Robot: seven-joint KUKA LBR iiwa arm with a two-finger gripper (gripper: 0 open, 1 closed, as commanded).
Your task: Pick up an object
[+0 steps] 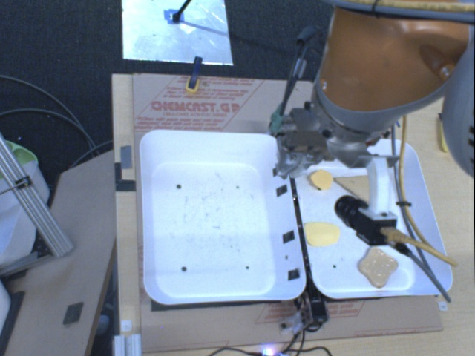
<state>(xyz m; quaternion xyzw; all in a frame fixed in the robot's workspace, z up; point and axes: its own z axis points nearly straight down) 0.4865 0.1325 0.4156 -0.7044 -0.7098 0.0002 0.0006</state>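
Observation:
The right bin (423, 191) holds a small yellow round piece (321, 179), a larger pale yellow oval piece (322, 234) and a tan lumpy piece (378, 266). A thin tan wedge (350, 183) lies beside the small yellow piece. My gripper (291, 163) hangs over the left edge of the right bin, just left of the small yellow piece. The big orange and grey wrist covers much of the bin's far part. Nothing shows between the fingers.
The left bin (211, 217) lies beside the right one, with a dark seam and clips (289, 236) between them. Both rest on a cardboard sheet (193, 106). A shiny metal plate (177, 21) lies behind, and an aluminium frame (30, 199) stands at the left.

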